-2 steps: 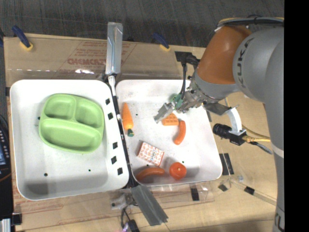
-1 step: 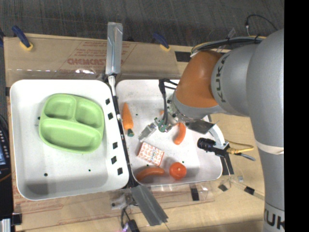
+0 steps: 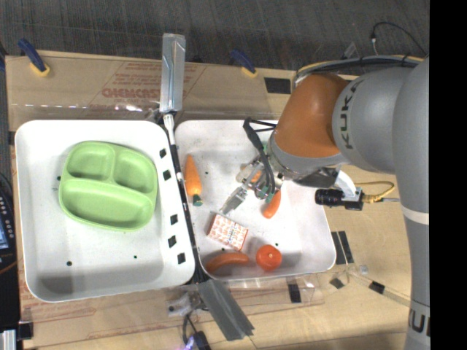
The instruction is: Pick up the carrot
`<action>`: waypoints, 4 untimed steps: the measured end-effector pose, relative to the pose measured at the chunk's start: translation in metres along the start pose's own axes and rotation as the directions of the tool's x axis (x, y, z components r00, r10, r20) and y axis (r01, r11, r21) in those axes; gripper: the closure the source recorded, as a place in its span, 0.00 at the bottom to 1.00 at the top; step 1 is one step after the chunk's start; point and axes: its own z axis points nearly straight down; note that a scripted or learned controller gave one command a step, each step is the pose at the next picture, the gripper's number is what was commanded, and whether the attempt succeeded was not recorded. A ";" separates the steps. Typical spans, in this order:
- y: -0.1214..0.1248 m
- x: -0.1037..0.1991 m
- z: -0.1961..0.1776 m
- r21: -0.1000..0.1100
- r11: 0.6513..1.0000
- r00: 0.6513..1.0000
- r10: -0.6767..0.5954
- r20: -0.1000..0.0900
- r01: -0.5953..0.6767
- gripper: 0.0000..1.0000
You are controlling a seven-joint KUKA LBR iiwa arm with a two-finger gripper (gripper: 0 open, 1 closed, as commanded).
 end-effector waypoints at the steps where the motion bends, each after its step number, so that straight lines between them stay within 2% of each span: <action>1: 0.028 -0.080 -0.046 -0.001 0.973 0.973 0.233 0.003 -0.233 0.00; 2: 0.026 -0.055 -0.017 0.000 0.974 0.974 -0.228 -0.001 0.228 0.00; 3: 0.002 -0.042 0.039 0.000 0.999 0.999 0.044 -0.001 -0.044 0.00; 4: 0.010 0.009 -0.054 0.000 0.994 0.994 0.110 0.001 -0.110 0.00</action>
